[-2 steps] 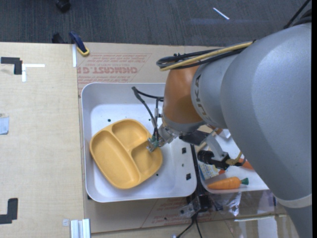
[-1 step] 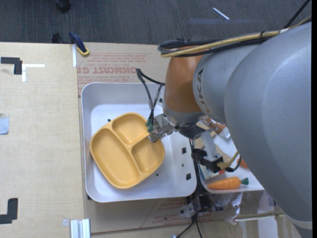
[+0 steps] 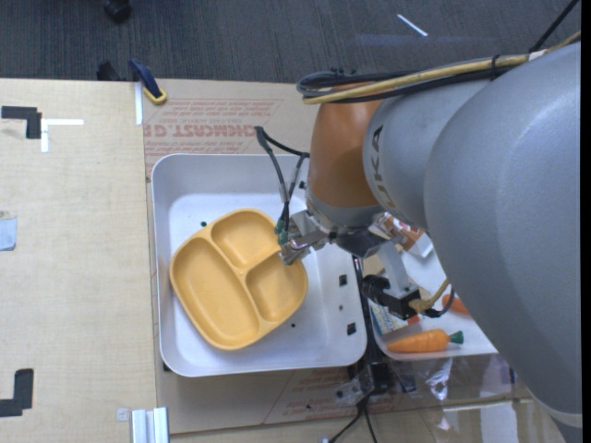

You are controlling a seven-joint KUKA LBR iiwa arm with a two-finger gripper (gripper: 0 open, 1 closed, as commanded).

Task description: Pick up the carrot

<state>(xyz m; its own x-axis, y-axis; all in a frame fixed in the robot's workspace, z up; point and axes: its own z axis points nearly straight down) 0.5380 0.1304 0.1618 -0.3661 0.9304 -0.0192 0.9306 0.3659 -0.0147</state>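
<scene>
The carrot (image 3: 420, 341), orange with a small green top, lies on its side in the right bin (image 3: 480, 344), near that bin's front edge. My gripper (image 3: 292, 245) hangs over the left bin (image 3: 175, 192), at the right rim of a yellow divided plate (image 3: 235, 280). The carrot sits well to the right of the gripper and nearer the front, apart from it. The grey arm with its orange band (image 3: 342, 164) covers most of the right bin.
The yellow plate fills the middle of the left bin. Next to the carrot, partly under the arm, are another orange piece (image 3: 454, 305) and a coloured packet (image 3: 407, 233). A wall between the bins (image 3: 367, 335) separates the gripper from the carrot.
</scene>
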